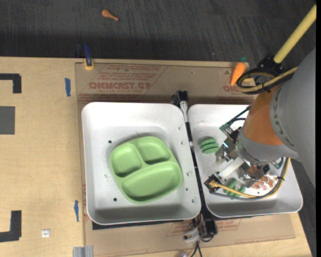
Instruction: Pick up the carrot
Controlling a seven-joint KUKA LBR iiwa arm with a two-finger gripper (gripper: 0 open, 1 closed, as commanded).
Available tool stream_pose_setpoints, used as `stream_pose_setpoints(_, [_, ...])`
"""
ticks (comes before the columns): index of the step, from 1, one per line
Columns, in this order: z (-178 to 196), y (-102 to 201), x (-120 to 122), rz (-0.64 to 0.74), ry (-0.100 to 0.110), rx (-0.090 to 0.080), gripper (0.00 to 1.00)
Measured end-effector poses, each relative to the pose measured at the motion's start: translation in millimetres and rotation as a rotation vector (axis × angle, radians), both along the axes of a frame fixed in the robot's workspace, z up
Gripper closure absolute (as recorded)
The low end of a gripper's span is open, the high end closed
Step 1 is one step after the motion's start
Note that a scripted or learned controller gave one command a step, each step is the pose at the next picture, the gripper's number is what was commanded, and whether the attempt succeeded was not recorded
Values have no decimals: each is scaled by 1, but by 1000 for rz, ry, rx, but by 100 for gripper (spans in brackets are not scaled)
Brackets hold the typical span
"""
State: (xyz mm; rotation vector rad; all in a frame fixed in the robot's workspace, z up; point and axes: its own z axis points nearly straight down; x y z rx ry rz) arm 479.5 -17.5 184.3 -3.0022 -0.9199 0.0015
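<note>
Down in the right bin, pincer [231,174]: low over the bin floor, below the grey arm's orange band, amid wires and hardware; I cannot tell whether it is open or closed, and nothing can be seen gripped.
Right bin [293,201]: white and shallow, lying all around the pincer.
Green ridged piece [209,145]: on the bin floor just up and to the left of the pincer, apart from it.
Left bin [98,125]: beside the right bin, on the pincer's left.
Green divided plate [145,168]: lying in the left bin, well left of the pincer.
Carrot [237,74]: outside both bins, on the cardboard sheet [125,83] covering the tabletop [40,150], beyond the right bin's far rim, well apart from the pincer; orange with a green tip.
Blue clamp [89,55]: at the cardboard's far left corner, farther off.
Small orange object [109,15]: on the dark floor past the tabletop, farthest from the pincer.
</note>
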Motion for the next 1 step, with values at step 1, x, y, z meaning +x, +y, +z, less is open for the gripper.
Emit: stream_pose_setpoints(1, [56,-31,27,-33,0,-1,0])
